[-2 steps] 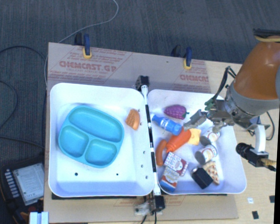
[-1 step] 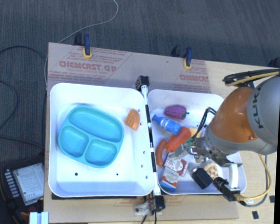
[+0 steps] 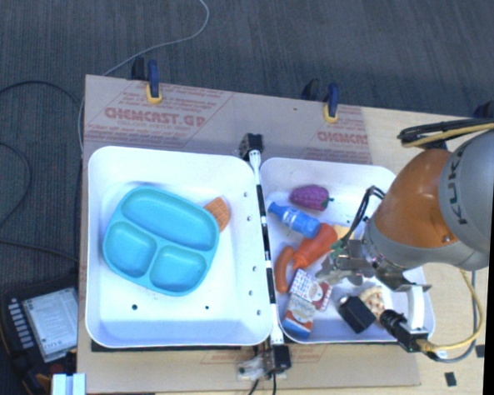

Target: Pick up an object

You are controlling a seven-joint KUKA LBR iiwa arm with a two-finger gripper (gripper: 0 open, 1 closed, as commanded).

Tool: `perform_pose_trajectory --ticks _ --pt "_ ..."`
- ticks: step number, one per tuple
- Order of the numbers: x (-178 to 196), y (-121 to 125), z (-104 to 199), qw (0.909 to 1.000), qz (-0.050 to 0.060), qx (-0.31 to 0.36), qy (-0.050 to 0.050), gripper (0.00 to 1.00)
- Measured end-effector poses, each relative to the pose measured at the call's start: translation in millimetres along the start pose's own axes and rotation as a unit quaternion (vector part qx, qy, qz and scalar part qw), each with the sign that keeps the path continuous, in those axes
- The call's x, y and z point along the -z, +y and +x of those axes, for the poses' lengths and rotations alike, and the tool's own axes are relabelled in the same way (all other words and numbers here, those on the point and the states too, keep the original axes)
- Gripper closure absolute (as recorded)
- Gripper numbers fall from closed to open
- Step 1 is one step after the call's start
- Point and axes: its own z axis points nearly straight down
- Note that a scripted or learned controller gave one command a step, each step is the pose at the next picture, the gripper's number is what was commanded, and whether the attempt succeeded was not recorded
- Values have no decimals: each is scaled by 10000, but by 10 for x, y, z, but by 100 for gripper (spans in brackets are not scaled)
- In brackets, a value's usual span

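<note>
We cannot tell the gripper's [image 3: 353, 266] state. It hangs over the crowded right bin [image 3: 382, 174], so we risk it nudging the orange carrot [image 3: 311, 248] or red-white packet [image 3: 306, 293] aside.

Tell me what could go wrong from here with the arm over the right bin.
1. The right bin is crowded: the orange carrot-shaped toy, blue bottle and red-and-white packet touch, so a grab may drag neighbours.
2. The arm hides the end effector, so you cannot confirm a hold.
3. The black piece lies close beneath the wrist and may be knocked.
</note>
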Motion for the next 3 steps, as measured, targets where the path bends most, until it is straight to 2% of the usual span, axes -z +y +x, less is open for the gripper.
perform_pose_trajectory --ticks 1,2,3 --pt "-1 -1 0 10000 2 -1 0 0" --pt "95 5 -2 10000 -1 -3 -1 100" --pt "94 4 -2 10000 1 -3 -2 0"
